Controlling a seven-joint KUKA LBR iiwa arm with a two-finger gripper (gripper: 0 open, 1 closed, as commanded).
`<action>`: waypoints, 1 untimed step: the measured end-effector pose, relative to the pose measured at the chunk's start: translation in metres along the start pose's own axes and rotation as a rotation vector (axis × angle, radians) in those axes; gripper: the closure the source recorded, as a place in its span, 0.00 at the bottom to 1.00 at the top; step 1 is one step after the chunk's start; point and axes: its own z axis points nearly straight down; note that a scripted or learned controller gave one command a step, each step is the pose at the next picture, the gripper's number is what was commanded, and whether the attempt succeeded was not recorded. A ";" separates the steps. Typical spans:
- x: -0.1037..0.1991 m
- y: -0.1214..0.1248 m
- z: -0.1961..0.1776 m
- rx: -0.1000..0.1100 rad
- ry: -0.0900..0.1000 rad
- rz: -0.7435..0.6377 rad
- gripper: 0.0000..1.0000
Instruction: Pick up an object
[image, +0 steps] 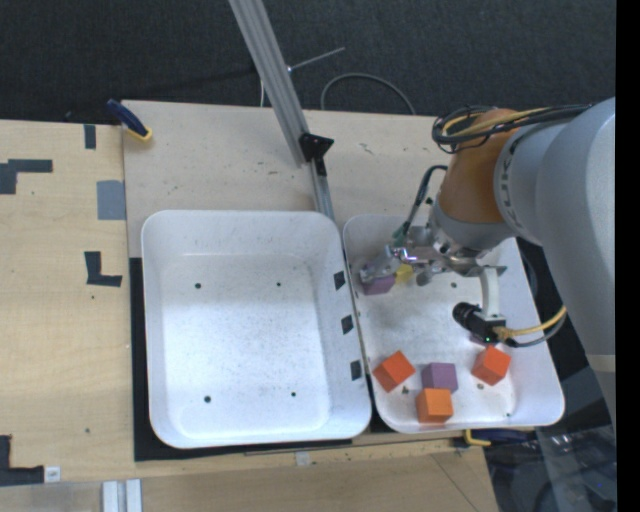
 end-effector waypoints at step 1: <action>0.001 0.004 0.016 -0.009 -0.005 -0.002 0.00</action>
